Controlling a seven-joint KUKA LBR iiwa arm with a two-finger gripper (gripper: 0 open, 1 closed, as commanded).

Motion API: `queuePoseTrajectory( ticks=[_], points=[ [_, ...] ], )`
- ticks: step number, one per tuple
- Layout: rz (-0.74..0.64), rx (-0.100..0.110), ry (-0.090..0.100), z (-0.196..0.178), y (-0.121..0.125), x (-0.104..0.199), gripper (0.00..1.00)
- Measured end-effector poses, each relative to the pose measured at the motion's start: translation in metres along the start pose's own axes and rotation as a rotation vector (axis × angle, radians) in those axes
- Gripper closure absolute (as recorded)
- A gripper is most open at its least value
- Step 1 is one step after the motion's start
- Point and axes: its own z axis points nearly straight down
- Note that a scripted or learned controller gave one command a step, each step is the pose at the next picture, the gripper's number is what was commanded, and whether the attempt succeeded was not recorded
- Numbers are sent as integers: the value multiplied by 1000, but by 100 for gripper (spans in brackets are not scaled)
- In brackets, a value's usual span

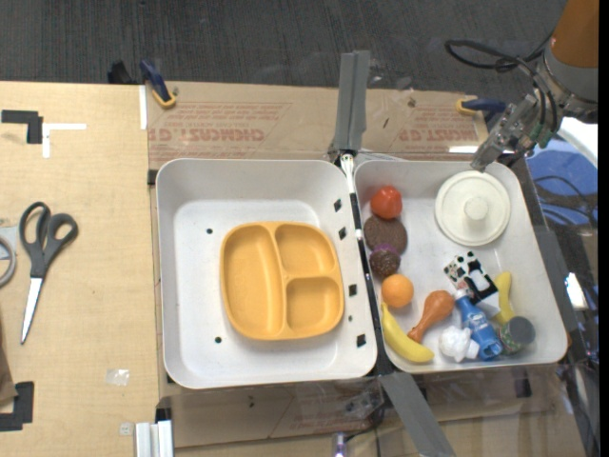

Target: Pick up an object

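My gripper [487, 154] hangs over the far right corner of the right bin [540, 246], just above and behind a white round lid [473, 208]. Nothing shows in its grasp. The right bin holds several items: a red tomato [385, 201], a brown round piece [385, 234], a dark purple piece [384, 261], an orange [398, 291], a banana [404, 342], a drumstick [433, 312], a black-and-white toy [468, 274] and a blue bottle [478, 327]. In the left bin [181, 255] lies a yellow divided plate [283, 279].
Scissors [38, 246] lie on the bench far left. A blue clamp [157, 84] sits at the cardboard's back left corner. A grey post [351, 103] stands behind the seam between the bins. Cables [495, 55] trail near the arm at the upper right.
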Motion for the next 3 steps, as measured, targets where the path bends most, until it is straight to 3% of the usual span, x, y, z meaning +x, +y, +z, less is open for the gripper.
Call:
queuePoseTrajectory(
  ticks=[1, 2, 3],
  points=[
    [-111, 0, 1, 131, -64, -31, 100],
    [-62, -2, -4, 136, -61, -35, 100],
    [218, 0, 7, 142, -56, -42, 100]
  ],
)
